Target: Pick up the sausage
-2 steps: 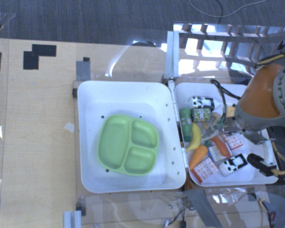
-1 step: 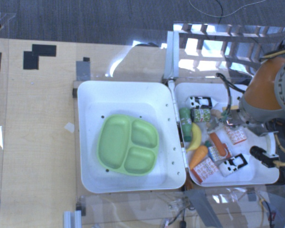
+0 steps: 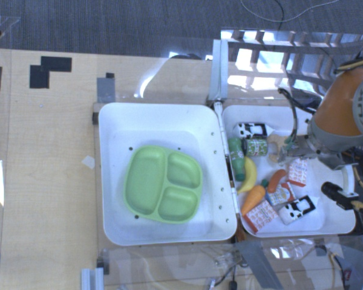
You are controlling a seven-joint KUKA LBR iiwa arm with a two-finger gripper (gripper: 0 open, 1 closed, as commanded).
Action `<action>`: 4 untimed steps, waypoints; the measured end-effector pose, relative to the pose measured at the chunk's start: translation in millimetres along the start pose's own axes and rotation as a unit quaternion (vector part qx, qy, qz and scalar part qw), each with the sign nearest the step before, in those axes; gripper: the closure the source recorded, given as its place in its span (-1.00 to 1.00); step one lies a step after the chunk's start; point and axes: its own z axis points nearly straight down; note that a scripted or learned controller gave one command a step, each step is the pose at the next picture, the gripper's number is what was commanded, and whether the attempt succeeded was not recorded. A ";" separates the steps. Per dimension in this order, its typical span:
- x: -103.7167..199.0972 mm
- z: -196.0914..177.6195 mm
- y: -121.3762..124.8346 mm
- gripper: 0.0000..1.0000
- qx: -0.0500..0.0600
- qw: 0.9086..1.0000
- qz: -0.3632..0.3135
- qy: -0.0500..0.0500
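Green plate (image 3: pixel 146 186) left bin (image 3: pixel 112 162); sausage (image 3: pixel 276 179) right bin (image 3: pixel 339 222).

It looked like a robotics lab. A pale wooden bench (image 3: pixel 42 180) carried black marker patches (image 3: pixel 48 70) and two white bins (image 3: pixel 109 162), with grey carpet (image 3: pixel 109 17) and a loose cable (image 3: pixel 272 5) behind.

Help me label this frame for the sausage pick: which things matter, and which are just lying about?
Job: sausage; right bin holding it; arm.

Lying about: banana, carrot, green can, cow-patterned cartons, green divided plate in left bin.
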 end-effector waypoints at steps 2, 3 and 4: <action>17.3 9.6 -23.4 -1.00 -0.002 1.000 -0.001 -0.001; 15.5 -3.0 -20.3 1.00 -0.006 1.000 -0.001 -0.004; 55.8 -110.1 28.2 1.00 0.012 1.000 0.002 0.006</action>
